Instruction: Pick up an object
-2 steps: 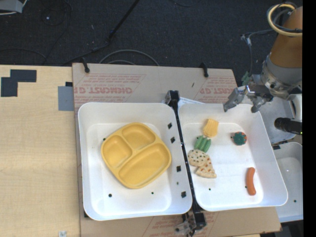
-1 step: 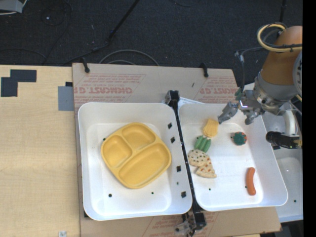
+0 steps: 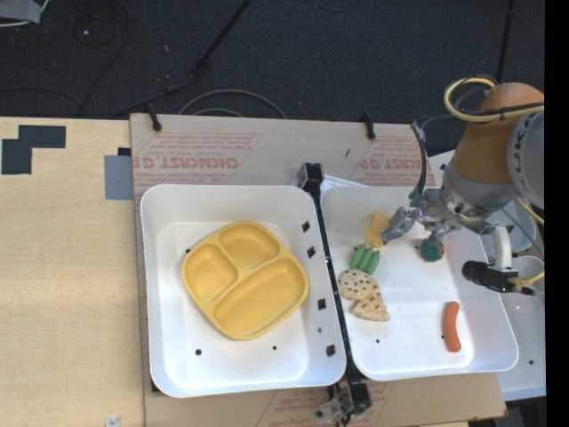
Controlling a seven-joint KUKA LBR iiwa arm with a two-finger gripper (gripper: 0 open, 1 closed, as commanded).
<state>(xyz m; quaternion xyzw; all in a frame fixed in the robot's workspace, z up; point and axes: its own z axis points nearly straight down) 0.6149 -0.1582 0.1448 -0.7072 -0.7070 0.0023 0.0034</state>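
My gripper hangs over the back of the right bin, its fingers spread apart with nothing between them. The left finger is close beside a yellow wedge. Just below the right finger sits a small dark green round piece; whether they touch I cannot tell. A light green ridged piece lies left of the gripper near the divider. In front of it are a spotted round cookie and a pizza slice. An orange sausage lies at the front right.
The left bin holds a yellow three-compartment tray. A black clamp bar runs between the bins. A black fitting with cables juts over the right bin's right rim. Bare white floor spans the right bin's middle.
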